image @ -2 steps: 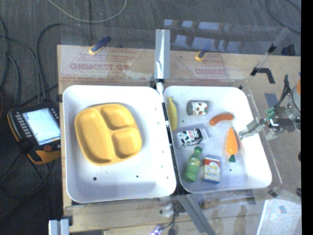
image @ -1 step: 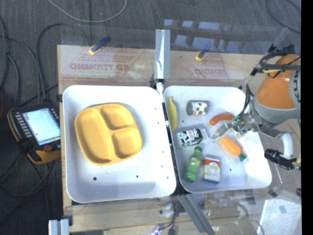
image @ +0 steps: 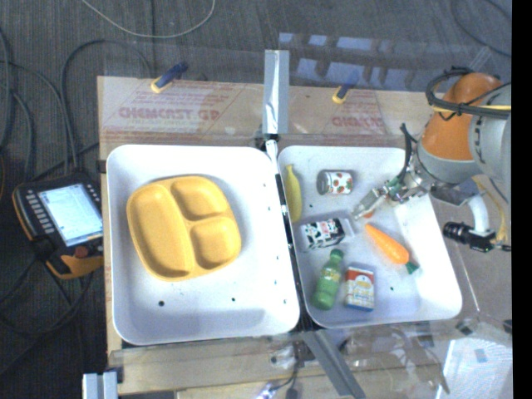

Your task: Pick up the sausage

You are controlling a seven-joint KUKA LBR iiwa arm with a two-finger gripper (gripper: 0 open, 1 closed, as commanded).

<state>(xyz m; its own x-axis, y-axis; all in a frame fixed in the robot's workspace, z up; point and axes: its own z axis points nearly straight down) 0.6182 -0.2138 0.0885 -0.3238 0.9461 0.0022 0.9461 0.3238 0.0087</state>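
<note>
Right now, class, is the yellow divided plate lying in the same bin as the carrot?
No: the yellow divided plate lies in the left bin, while the carrot lies in the right bin.

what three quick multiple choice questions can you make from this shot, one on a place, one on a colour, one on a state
1. Where does the yellow divided plate lie?
A. left bin
B. right bin
C. the floor

2. What colour is the small bottle?
A. red
B. green
C. blue

3. How does the carrot rest?
A. standing upright
B. lying flat
C. lifted in the air

Answers:
1. A, the plate sits in the left bin.
2. B, its body is green.
3. B, it lies on the floor of the right bin, below the gripper.
</note>
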